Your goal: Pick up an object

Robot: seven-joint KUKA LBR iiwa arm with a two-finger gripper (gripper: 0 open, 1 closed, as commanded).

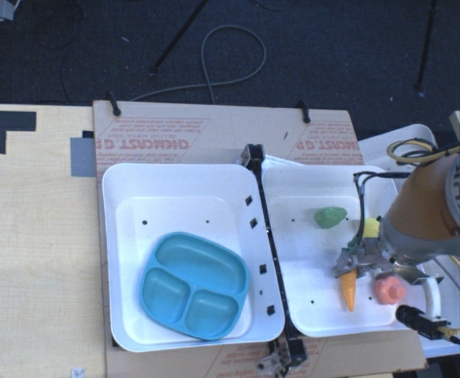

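Note:
In the right bin [309,313] lie an orange carrot-shaped toy [348,291], a pink round toy [389,290], a green lumpy toy [331,216] and a small yellow piece [370,227]. My gripper [354,263] hangs low over the right side of this bin, just above the carrot's wide end and left of the pink toy. The arm's orange band [423,203] rises behind it and hides part of the bin. Nothing shows between the fingers.
The left bin [127,195] holds a blue divided tray [194,284]. A black divider [263,235] runs between the bins. Cardboard [214,136] lies behind them, and cables trail on the dark floor beyond.

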